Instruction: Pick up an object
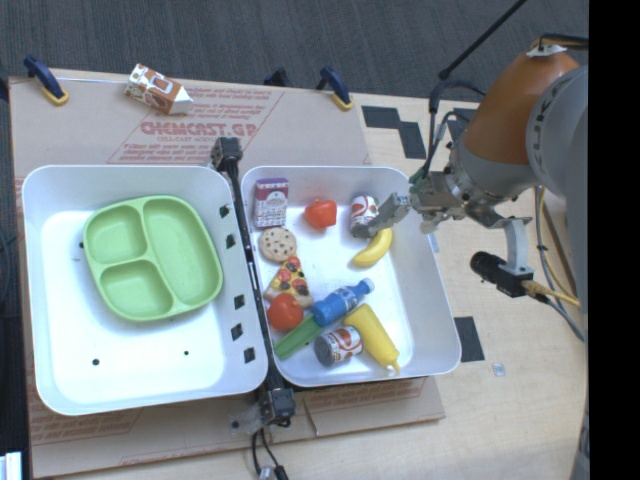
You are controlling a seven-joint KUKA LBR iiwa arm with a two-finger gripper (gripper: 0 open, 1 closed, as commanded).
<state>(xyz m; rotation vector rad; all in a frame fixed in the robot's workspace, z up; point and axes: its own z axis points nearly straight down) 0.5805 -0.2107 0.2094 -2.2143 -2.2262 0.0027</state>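
Note:
The right bin (412, 290) holds several small items. A red-and-white box (271, 203), a red tomato (320, 214) and a small can (361, 214) lie along its far side. A banana (372, 250) lies just below the can. My gripper (392, 210) hangs low over the bin's far right corner, right beside the can and just above the banana. Nothing shows between its tips. Nearer the front lie a cookie (277, 244), a pizza slice (291, 280), a red fruit (284, 313), a blue bottle (342, 303), a green stick (295, 340), a second can (338, 345) and a yellow bottle (375, 334).
The left bin (130, 360) holds a green divided plate (152, 258). A small carton (155, 88) lies on the cardboard behind the bins. Black clips (228, 153) sit along the seam between the bins. Cables trail from the arm (520, 108) at the right.

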